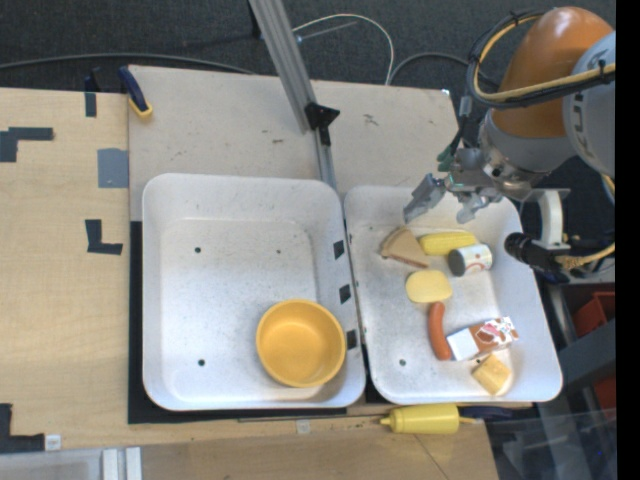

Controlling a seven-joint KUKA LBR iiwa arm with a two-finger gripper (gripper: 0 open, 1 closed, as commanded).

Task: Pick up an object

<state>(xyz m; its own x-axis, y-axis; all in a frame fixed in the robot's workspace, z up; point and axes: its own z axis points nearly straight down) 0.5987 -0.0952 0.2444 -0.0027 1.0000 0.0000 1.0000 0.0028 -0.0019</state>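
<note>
You are looking down on a pale wooden bench (60,298) with strips of dark tape on its left part, a beige board under two shallow white plastic bins, and dark carpet with loose cables beyond the far edge. The left bin (170,268) holds a round yellow plastic bowl (300,342) near its front right corner. The right bin (375,338) carries all the small pieces, gathered in its middle and right, which is likely why the arm is working on this side.

There you have a tan wedge of toy bread (404,249), a yellow toy corn cob (447,241) just behind a small white cylinder with a dark end (468,260), a pale yellow oval slice (428,287), an orange-red toy sausage (439,330), a white and red carton (482,338) and a yellow cheese-like block (492,374). A yellow mustard-style bottle (426,419) lies outside on the bench, along the bin's front edge.

The grey two-finger gripper (447,201) hangs above the far end of the right bin, its fingers spread apart with nothing between them. It sits just behind the bread wedge and the corn cob, so one of these seems the likely target. Nothing is lifted yet; the pick is not begun. The pieces lie close together, so a descent may nudge a neighbour.
</note>
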